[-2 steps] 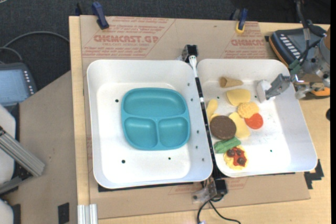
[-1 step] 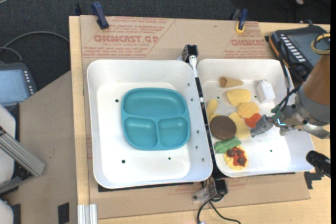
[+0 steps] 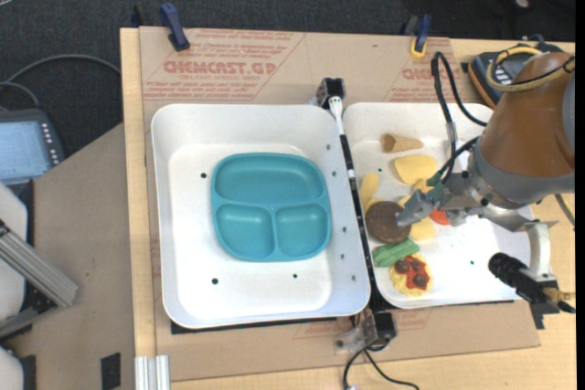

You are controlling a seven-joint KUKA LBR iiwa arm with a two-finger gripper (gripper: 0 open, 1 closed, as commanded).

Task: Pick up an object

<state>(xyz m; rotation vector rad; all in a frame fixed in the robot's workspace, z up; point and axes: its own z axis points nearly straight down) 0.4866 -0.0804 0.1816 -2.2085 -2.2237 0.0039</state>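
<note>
Hovering low over the right bin (image 3: 484,292), the gripper (image 3: 422,204) sits among a tight cluster of toy food, and whether its jaws are spread or pressed together cannot be told from this slant; nothing is visibly pinched between them. Candidate objects all lie in that bin: a brown round piece (image 3: 384,220) just left of the gripper, a yellow wedge (image 3: 413,167) above it, a small tan cone-like piece (image 3: 399,142) further up, a pale yellow piece (image 3: 368,188) by the dividing wall, a small red piece (image 3: 440,216) right at the gripper, a green piece (image 3: 395,252) below, and a yellow item with red spots (image 3: 412,274) near the front edge. The left bin (image 3: 174,196) carries only a teal divided plate (image 3: 271,205), well apart from the arm

My guess at the main risk is crowding: with pieces touching or nearly so, the jaws may land on two at once, or push one aside so that it slips out. Rounded, smooth shapes could squirt free under a closing pinch. Another hazard is the bin wall close by on the left, which may block a descent toward the pale yellow piece
</note>
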